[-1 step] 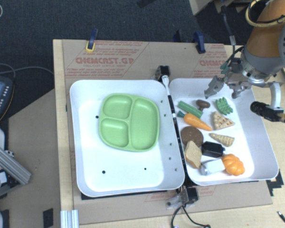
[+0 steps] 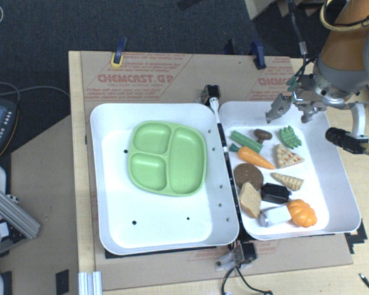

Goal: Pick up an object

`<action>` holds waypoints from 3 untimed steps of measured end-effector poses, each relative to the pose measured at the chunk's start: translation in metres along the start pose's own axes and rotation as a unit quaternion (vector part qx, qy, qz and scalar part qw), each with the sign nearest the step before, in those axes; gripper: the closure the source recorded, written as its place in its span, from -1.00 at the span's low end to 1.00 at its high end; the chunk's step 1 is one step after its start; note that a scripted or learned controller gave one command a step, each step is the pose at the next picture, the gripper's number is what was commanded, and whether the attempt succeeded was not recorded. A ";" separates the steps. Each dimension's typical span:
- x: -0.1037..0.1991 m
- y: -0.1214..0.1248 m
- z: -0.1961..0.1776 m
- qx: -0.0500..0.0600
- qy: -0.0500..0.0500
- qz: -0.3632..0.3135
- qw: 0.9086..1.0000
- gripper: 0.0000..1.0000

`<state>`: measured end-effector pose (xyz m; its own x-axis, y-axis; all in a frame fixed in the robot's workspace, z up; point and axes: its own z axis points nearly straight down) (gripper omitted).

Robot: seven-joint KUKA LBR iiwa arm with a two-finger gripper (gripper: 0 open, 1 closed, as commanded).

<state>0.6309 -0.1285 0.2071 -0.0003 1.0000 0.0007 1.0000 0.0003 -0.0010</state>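
The right bin (image 2: 341, 183) holds several toy foods: an orange carrot (image 2: 255, 157), a green vegetable stick (image 2: 245, 141), a green leafy piece (image 2: 289, 136), a tan waffle wedge (image 2: 288, 157), a brown round cookie (image 2: 248, 175), a bread slice (image 2: 250, 199), a black block (image 2: 275, 193), a small orange pumpkin (image 2: 302, 212) and a dark brown oval (image 2: 262, 134). My gripper (image 2: 293, 110) hangs over the bin's far end, above and just behind the leafy piece. Its fingers are spread open with nothing between them.
The left bin (image 2: 111, 183) carries a light green three-section plate (image 2: 168, 158). A black divider strip (image 2: 224, 158) runs between the bins. Blue and yellow clamps (image 2: 117, 55) hold the cardboard base at the back edge. The arm's grey-and-orange wrist (image 2: 347, 48) stands at the upper right.
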 end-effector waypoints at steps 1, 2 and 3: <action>-0.001 -0.010 0.050 0.003 0.000 0.001 1.000 -1.00; -0.001 -0.004 0.096 0.002 0.000 0.000 1.000 -1.00; 0.000 -0.003 0.122 0.000 0.000 0.000 1.000 -1.00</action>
<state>0.6277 -0.1286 0.0853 0.0001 1.0000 0.0009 1.0000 -0.0001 -0.0012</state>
